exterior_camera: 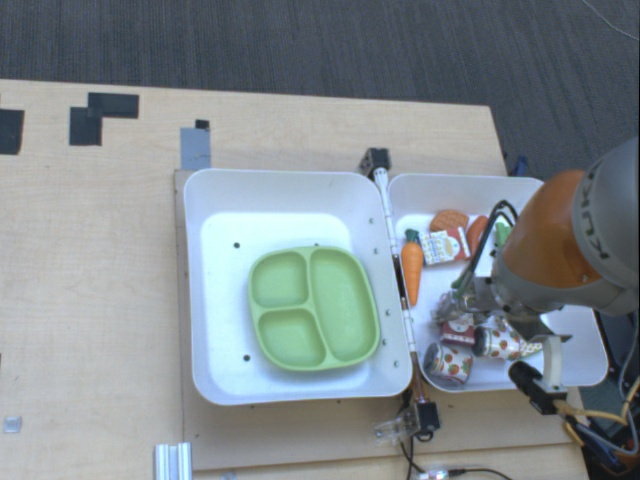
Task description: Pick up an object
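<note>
Hovering low over the right bin [590, 363], the gripper [470, 320], jaw state untellable, nears a light, slippery can [450, 363] just below; grasp its sides.

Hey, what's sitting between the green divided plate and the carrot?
In the camera view, just the two bins' adjoining white walls lie between the green plate and the carrot; no loose object sits there.
</note>
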You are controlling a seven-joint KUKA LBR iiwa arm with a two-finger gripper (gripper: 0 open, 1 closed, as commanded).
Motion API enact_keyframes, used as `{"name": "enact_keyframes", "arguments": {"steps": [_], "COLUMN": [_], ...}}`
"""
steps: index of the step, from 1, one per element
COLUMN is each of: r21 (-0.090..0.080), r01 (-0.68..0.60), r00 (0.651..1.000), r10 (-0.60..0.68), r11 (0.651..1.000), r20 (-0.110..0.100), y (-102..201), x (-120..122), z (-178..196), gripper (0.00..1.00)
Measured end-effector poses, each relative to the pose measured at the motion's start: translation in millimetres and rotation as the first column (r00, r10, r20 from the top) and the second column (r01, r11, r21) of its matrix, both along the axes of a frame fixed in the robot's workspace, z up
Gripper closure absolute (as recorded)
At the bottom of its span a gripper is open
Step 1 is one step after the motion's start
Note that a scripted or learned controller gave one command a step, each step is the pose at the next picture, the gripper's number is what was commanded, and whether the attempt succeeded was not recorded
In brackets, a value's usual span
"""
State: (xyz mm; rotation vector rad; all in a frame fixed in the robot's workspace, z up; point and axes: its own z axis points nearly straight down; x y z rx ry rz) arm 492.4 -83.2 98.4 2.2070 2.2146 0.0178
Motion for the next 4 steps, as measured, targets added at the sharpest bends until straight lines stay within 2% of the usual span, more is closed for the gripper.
{"name": "enact_keyframes", "arguments": {"steps": [1,2,3,4], "r21": [0.003,0.003,0.002,0.0], "r01": [-0.001,-0.001,0.001,0.003], "r00": [1.0,1.0,1.0,1.0], "r10": [0.001,0.001,-0.001,-0.003], "r11": [1.0,1.0,1.0,1.0], "r20": [-0.015,-0.015,-0.012,-0.002], "y": [43,42,-7,-1], "x": [7,6,15,-1], "z": [86,86,4,0], "gripper": [1.0,0.0,0.0,0.0]}}
